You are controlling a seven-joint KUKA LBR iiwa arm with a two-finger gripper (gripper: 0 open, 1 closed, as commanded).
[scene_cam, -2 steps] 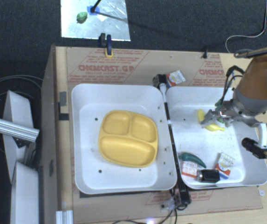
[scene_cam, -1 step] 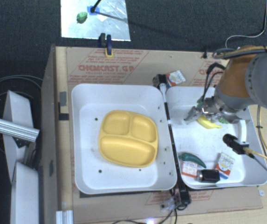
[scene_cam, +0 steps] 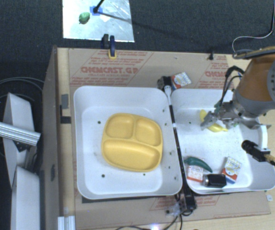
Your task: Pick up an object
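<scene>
Camera view: my gripper (scene_cam: 213, 122) down at a yellow object (scene_cam: 214, 126), right bin (scene_cam: 267, 176).
Cardboard (scene_cam: 109, 70) at 12 o'clock reads "CHEMCAST GP"; my arm reaches in from 3 o'clock, grip state unclear.

A single fixed camera looks down from above the counter (scene_cam: 127, 63) at a slant, far enough back to take in both white bins whole along with dark floor at 12 o'clock and 9 o'clock. The left bin (scene_cam: 87, 143) sits just past centre toward 9 o'clock, the right bin (scene_cam: 264, 176) toward 3 o'clock, and their shared rim runs nearly through the middle from 12 to 6. The counter's far edge lies toward 12 o'clock, its near edge at 6 o'clock. The arm (scene_cam: 264, 83) enters from 3 o'clock, above the right bin.
</scene>
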